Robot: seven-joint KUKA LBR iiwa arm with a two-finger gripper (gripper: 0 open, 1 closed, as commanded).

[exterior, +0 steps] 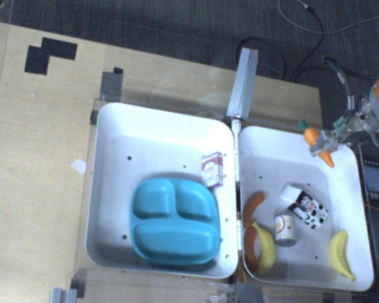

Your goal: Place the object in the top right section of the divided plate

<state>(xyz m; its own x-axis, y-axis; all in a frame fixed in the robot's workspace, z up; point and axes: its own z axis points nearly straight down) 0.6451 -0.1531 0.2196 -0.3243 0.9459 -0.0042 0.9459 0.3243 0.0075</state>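
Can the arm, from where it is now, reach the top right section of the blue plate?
Probably yes. The end effector is above the right bin's far corner, near a carrot. The blue plate lies in the left bin, its top right section uncovered.

2 bananas (262,246), sausage (253,205), small cup (284,228), cow-patterned carton (307,207), right bin (363,194)

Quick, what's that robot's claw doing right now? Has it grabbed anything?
End effector: closed on an orange carrot, held over the right bin's far corner.
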